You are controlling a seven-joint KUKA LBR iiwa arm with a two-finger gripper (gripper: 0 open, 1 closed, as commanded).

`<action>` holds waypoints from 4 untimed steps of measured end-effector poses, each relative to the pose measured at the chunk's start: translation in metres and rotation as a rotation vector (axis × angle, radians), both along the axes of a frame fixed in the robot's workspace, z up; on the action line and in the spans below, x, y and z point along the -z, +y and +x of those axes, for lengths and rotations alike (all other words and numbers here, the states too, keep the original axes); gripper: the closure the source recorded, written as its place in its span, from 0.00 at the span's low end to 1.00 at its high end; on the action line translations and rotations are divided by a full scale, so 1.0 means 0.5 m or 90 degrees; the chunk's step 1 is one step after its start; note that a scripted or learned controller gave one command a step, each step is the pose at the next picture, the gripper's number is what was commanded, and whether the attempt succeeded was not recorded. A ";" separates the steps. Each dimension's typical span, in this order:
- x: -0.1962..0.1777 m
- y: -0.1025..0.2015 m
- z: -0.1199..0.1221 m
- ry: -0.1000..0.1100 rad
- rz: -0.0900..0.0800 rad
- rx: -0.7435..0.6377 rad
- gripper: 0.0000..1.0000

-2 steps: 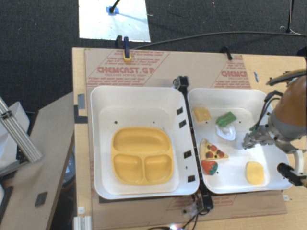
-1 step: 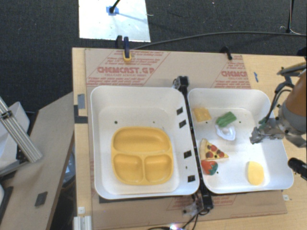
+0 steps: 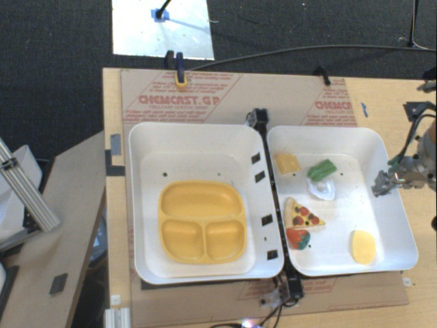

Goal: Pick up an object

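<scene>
Camera view looks down on my bench point(image 3: 225, 91), where two shallow white bins sit side by side. My gripper point(image 3: 382, 183) hangs at the right edge of the right bin point(image 3: 392, 244), just over its rim, and I cannot tell from here how it is set or whether anything is in it; it is small and partly cut off by the picture's edge.

The things I could pick all lie in the right bin. A pale yellow square piece point(image 3: 287, 162) sits near the upper left corner. A green block point(image 3: 321, 169) lies to its right, touching a small white and bluish piece point(image 3: 322, 189) just below it. A pizza slice toy point(image 3: 303, 214) lies lower left, with a red and green piece point(image 3: 298, 238) just beneath it. A yellow oval piece point(image 3: 363, 247) rests near the lower right, the nearest of them to my gripper.

The left bin point(image 3: 147, 203) holds a yellow divided tray point(image 3: 202, 221).
</scene>
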State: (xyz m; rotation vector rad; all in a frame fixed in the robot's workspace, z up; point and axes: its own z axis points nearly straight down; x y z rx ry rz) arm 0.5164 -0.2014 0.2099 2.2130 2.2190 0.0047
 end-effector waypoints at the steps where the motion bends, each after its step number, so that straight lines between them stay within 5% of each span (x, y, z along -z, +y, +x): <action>1: -0.014 -0.001 0.002 0.002 0.001 -0.001 1.00; 4: -0.010 0.326 0.003 0.004 0.003 -0.004 1.00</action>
